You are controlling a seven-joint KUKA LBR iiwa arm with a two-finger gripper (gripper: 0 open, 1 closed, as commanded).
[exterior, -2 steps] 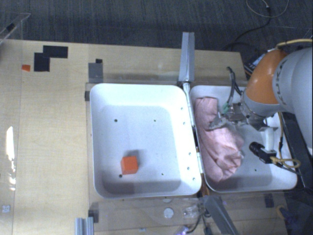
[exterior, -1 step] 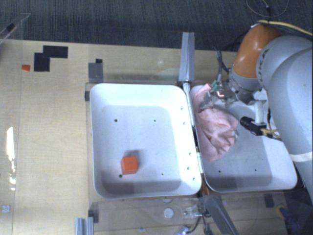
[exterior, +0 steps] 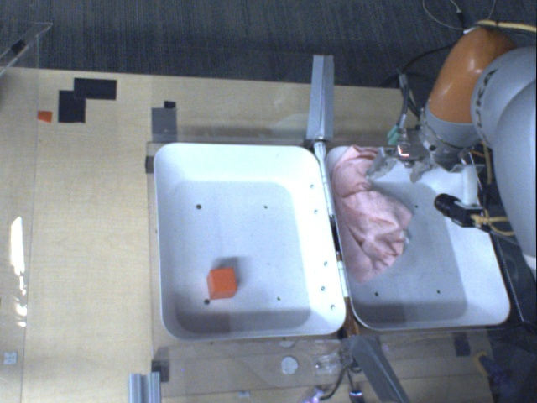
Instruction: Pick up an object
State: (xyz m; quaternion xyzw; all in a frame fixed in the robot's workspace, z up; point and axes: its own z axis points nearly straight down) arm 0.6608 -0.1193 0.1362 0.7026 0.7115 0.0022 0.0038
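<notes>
Camera view: arm (exterior: 495, 99) comes in from the right edge, grey body, with the orange band (exterior: 466, 74) sitting above the wrist at upper right. Wrist is angled down and to the left, over the far end of the right bin (exterior: 470, 300). Gripper (exterior: 401, 159) sits low at the bin's upper-left area, right at the top edge of the pink cloth (exterior: 369, 217). Fingers look spread somewhat apart, tips at or just above the cloth's upper right edge (contact can't be confirmed from this angle). Nothing visibly clamped between them.

Pink cloth is crumpled in a heap along the left wall of the right bin, running from the far end to about mid-bin. It leans on the divider side, next to the left bin (exterior: 180, 225).

Left bin holds one small orange block (exterior: 222, 283), near-left of centre, lying on the bin floor, well apart from the gripper.

Black cable (exterior: 460, 211) hangs off the wrist over the right bin, just right of the cloth. Wooden bench (exterior: 84, 250) carries black markers (exterior: 84, 97) at far left.
</notes>
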